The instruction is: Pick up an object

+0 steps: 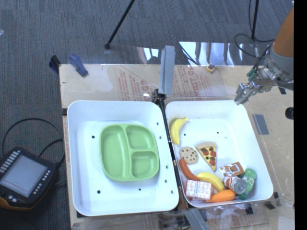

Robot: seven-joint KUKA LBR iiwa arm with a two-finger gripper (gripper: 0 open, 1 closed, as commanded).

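Robot gripper (241, 94) hovers above the right bin's (249, 123) far corner; jaw state unclear. Toy food (207, 153) fills that bin.

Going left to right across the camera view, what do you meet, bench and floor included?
Pendant → green plate in the left bin → banana → cookie → pizza slice → green bottle → pincer.
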